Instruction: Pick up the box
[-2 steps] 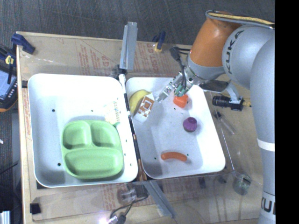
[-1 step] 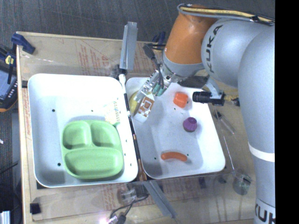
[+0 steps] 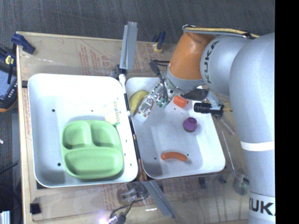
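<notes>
One arm (image 3: 219, 64) bent low over right bin (image 3: 212, 164), fingers (image 3: 148, 107) near banana (image 3: 136, 99)

A small white box (image 3: 113, 112) with green print is seen lying flat; it is placed near the gripper (image 3: 148, 104), across the bins' shared wall.

A pale wooden bench (image 3: 70, 55) stands on dark grey ribbed carpet (image 3: 70, 8).

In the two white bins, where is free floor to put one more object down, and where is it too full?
Left bin: bare floor behind and left of the green divided tray. Right bin: bare patch between the purple piece and the orange sausage-shaped piece, also the front right corner. Its back is crowded: banana, pincer, small orange piece.
</notes>
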`<state>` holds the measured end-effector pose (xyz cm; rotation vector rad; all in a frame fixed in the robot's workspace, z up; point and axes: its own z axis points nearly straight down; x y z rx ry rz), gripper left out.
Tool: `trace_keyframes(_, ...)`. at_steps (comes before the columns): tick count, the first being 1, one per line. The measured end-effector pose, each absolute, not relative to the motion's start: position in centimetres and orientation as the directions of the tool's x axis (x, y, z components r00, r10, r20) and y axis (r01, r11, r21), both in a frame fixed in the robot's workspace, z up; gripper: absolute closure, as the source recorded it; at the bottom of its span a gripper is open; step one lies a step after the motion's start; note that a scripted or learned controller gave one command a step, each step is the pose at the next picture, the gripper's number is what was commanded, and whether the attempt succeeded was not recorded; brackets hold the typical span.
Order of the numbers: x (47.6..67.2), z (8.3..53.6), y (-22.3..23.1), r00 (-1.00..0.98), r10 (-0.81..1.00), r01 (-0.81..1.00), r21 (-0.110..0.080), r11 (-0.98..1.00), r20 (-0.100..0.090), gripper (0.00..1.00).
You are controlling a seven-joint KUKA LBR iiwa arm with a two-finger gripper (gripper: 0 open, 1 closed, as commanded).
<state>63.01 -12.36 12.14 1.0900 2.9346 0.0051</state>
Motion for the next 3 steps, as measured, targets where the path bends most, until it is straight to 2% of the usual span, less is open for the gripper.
trace_keyframes(1,60.1,18.2,-14.2,-0.975,0.222,0.222,0.0,0.975,-0.003,1.0)
trace_keyframes(2,61.7,19.8,-10.4,-0.983,0.181,0.181,-0.001,0.983,-0.002,1.0)
trace_keyframes(3,63.5,21.2,-12.9,-0.767,0.641,0.641,0.001,0.767,-0.004,1.0)
